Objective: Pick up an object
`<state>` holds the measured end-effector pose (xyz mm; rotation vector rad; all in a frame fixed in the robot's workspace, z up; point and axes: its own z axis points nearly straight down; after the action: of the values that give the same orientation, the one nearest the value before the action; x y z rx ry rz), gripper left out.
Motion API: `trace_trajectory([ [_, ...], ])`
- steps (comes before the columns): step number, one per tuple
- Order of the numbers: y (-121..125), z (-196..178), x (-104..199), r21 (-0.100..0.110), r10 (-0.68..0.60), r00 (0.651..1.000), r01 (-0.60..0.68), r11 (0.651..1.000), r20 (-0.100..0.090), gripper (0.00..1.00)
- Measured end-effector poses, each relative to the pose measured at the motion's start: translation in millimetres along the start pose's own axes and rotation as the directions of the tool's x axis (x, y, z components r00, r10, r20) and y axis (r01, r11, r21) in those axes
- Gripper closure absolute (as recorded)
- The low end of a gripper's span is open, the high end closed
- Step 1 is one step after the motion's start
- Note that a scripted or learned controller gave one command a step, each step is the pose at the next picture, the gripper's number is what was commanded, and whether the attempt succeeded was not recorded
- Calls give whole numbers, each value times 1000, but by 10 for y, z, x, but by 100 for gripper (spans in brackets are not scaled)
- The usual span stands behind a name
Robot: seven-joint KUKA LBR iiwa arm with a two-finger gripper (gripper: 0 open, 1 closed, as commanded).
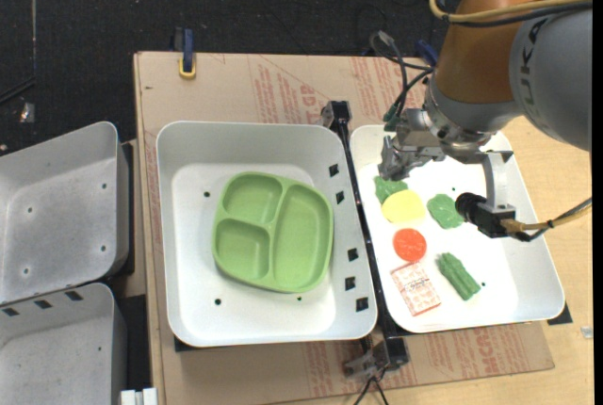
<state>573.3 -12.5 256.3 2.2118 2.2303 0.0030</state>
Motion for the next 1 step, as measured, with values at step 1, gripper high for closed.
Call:
trace_trajectory([
  [1,82,27,609,1,-1,1000,1,1000,0,100],
])
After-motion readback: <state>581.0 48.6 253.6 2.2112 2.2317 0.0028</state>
